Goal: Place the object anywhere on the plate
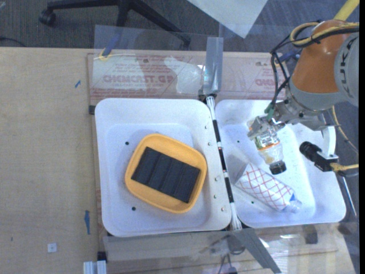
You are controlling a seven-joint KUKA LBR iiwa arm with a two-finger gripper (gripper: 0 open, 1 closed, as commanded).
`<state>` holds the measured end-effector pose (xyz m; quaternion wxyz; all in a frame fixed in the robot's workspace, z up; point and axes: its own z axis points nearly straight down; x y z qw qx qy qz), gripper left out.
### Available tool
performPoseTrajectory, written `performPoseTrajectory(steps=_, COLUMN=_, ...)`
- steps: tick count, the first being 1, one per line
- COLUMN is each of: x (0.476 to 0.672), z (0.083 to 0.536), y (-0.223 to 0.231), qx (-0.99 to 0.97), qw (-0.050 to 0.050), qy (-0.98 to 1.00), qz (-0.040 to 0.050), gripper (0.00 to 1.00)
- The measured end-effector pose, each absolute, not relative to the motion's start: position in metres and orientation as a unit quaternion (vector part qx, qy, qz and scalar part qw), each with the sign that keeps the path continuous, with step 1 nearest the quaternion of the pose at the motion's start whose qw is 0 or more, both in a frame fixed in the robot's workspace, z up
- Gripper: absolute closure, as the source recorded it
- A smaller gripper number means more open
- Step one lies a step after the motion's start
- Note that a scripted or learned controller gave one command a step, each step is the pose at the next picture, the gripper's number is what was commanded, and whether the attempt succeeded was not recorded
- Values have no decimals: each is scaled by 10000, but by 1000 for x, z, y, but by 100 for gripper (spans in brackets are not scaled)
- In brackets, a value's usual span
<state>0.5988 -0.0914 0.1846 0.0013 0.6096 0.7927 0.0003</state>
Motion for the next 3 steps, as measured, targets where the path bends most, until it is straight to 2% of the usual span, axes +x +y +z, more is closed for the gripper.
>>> performPoseTrajectory(steps=1, x=596, z=184, y=-20, qx=5859, qw=-11, qy=8104, qz=-5, gripper=100)
performPoseTrajectory(steps=2, x=591, z=185, y=72, qx=5485, qw=8, qy=8361, qz=7, gripper=100)
performPoseTrajectory(steps=3, x=580, z=184, y=85, qx=5519, qw=-15, qy=8339, qz=-7, gripper=100)
